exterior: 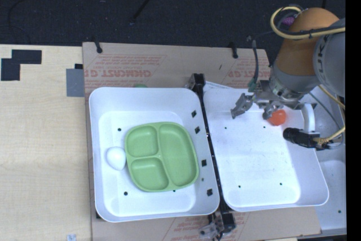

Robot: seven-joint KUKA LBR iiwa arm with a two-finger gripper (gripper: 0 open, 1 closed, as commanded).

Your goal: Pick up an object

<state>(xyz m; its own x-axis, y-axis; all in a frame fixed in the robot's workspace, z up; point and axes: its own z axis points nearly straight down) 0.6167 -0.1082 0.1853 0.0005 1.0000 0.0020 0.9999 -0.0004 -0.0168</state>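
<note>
Since the ball [277,117] lies in the right bin [265,178] just beside my gripper [254,105], fingers spread and empty, I judge it light, smooth, apt to roll; I'd pinch across its middle

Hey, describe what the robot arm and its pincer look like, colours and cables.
The arm is grey, with a rounded orange band above the wrist. A yellow cable loops beside that band. The pincer is dark grey metal, small and angular.
</note>
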